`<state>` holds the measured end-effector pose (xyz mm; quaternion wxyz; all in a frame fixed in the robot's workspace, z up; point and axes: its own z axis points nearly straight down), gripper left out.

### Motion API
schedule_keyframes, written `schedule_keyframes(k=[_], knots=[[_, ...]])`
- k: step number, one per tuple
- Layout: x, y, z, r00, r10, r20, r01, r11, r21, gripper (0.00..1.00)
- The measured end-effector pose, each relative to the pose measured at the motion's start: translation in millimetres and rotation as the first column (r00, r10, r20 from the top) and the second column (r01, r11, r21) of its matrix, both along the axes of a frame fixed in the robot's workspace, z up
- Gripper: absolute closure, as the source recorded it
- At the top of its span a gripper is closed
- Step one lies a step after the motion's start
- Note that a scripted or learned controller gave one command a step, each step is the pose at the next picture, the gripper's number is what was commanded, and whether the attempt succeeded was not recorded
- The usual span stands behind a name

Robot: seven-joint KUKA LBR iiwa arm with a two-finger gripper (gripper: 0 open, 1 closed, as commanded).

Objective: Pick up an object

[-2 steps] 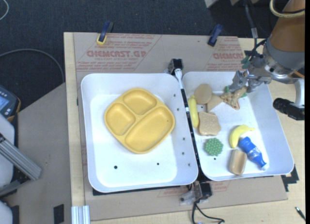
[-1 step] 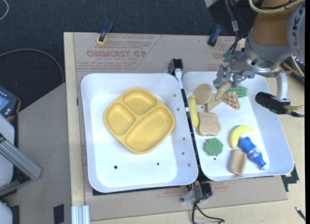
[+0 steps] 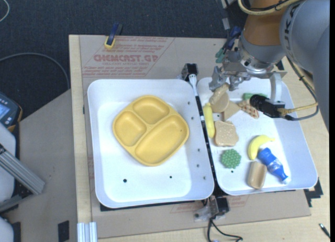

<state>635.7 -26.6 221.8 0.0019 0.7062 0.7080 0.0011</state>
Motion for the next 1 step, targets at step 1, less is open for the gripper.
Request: schedule_keyframes(k=[1], knots=[[15.0,50.6,4.7,1.0,0.002,0.0,-0.002,1.0,0.001,1.0]])
